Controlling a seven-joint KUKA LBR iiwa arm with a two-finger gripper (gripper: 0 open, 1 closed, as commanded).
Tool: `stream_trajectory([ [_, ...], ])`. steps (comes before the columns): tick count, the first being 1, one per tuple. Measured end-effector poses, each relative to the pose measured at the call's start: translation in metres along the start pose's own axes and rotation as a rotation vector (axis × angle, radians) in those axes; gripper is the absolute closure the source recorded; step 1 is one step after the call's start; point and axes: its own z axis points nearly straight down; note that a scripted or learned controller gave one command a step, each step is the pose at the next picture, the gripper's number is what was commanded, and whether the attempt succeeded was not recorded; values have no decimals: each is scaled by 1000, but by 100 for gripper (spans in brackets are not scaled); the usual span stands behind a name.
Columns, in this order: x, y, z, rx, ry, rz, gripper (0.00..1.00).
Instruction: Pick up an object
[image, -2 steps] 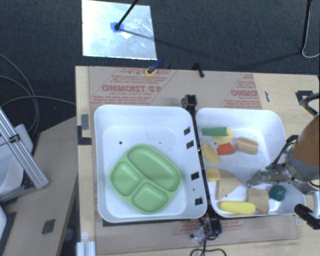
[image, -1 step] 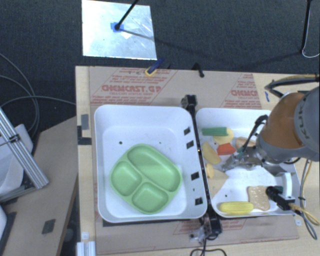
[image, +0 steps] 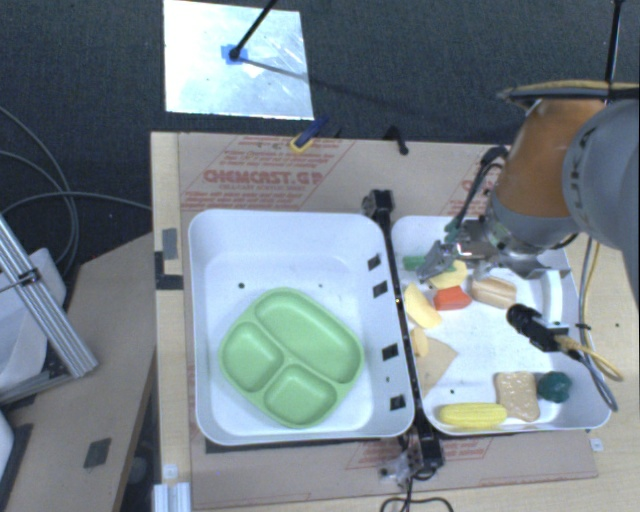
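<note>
Gripper (image: 447, 262) low in right bin (image: 580, 300), upper-left part, over a yellow toy piece (image: 452, 278) w/ orange-red block (image: 452, 297) just below. Can't tell finger gap or whether anything is held. Judgement: yellow piece is light, stiff, smooth plastic, prob. slippery; pinch across narrow middle. Banana (image: 421, 306) and bread roll (image: 493, 291) crowd close.
</note>
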Motion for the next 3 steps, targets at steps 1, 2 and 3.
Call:
stream_trajectory([
  [1,-36,-90,93,25,-1,20,0],
  [2,-107,-32,102,5,-3,15,0],
  [3,-47,-97,102,5,-4,15,0],
])
